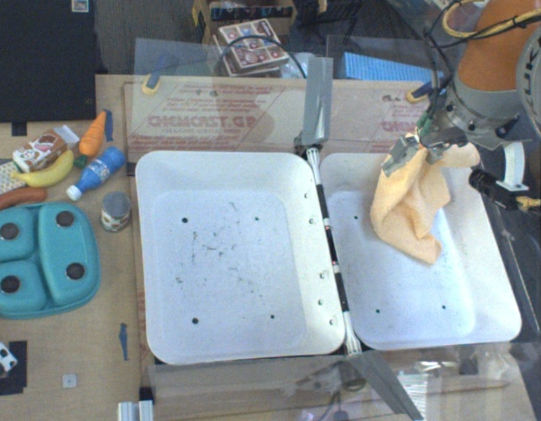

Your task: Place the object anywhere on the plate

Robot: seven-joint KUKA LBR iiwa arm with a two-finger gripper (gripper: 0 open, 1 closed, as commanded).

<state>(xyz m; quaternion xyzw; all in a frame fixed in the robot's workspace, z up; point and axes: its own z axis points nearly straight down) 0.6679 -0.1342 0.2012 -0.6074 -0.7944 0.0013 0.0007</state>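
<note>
Camera view, looking down at a slant. The arm (502,51) is reaching in from the right, over the far corner of the right bin (489,323). The hand (421,147) is pinching the top of a yellow cloth (410,209): the fabric is bunching into a peak between the fingers and draping down from there, so most of its weight appears to be hanging from that one point. The lower folds are trailing toward the bin floor; whether they are touching it or just clearing it is hard to tell at this angle.

The cloth is sitting wholly over the right bin, near its far left side. The left bin (165,182) is lying just beside it, the two rims meeting along the centre seam.

No plate is lying in either bin. The nearest candidate is probably the teal divided tray (38,261) on the table (112,340), well apart, past the left bin. Toy food is clustering beyond it: banana (44,174), carrot (95,134), bottle (96,172), a small can (116,210).

Judgement: the grasp is looking sound for a lift, since pinching a high fold keeps the cloth gathered for carrying.
</note>
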